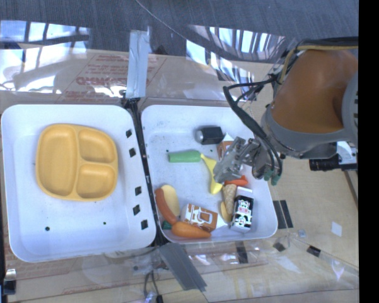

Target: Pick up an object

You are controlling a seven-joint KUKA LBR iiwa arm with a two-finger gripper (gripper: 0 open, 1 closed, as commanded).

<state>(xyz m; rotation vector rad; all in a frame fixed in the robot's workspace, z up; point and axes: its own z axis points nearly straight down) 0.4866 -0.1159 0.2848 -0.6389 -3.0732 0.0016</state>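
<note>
The right bin (176, 122) holds several toy items: a green stick (185, 157), a dark cylinder (209, 134), a yellow banana (212, 171), a hot dog (168, 203), an orange carrot (190, 231), a small printed box (199, 216), a black-and-white cow-print carton (242, 213) and a cone (229, 196). My gripper (229, 169) hangs low over the right side of this bin, its tips just right of the banana and above the cone. Nothing is visibly held between its tips.
The left bin (25, 232) holds a yellow divided plate (76, 161). Black clips line the divider between the bins (140, 175). The arm's grey and orange body (309, 93) covers the right bin's far right corner, with cables looping above it.
</note>
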